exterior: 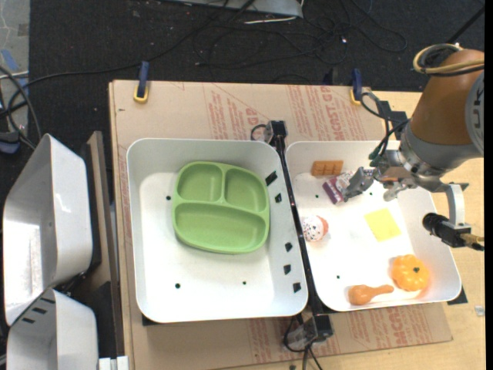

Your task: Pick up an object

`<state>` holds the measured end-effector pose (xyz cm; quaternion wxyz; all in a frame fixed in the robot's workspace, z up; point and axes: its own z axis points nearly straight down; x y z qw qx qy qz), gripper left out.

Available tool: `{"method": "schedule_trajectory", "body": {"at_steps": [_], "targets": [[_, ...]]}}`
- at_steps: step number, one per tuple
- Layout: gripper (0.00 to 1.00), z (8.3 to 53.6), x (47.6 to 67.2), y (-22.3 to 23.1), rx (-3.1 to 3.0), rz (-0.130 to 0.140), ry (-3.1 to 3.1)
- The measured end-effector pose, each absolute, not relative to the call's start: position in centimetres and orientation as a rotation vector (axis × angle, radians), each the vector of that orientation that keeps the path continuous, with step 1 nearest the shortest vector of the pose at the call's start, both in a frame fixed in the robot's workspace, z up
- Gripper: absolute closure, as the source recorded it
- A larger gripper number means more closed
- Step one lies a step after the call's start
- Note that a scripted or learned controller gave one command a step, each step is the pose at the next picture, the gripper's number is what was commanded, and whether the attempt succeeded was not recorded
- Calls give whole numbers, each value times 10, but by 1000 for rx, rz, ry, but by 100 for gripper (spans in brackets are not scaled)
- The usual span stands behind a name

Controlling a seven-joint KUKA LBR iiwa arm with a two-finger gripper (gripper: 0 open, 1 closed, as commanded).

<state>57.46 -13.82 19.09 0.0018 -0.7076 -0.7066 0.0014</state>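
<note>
Left bin (154,230) just has the green divided plate (222,207) sitting in it. The right bin (439,284) holds the pickable stuff: a white ball (314,228), orange block (326,168), purple thing (333,190), yellow square (383,224), and pumpkin (408,272). The claw (359,183) hovers right beside the purple thing. Can't tell its state, so I'd say nothing's lifted yet.
</note>
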Motion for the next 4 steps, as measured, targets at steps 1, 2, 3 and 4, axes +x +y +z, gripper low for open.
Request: {"method": "schedule_trajectory", "body": {"at_steps": [1, 2, 3, 4], "targets": [[0, 131, 570, -145, -2221, 6, -2215], [100, 145, 572, -145, -2225, -1, -2220], [100, 208, 578, -146, -2222, -5, -2229], [100, 242, 579, -146, -2221, -3, -2228]]}}
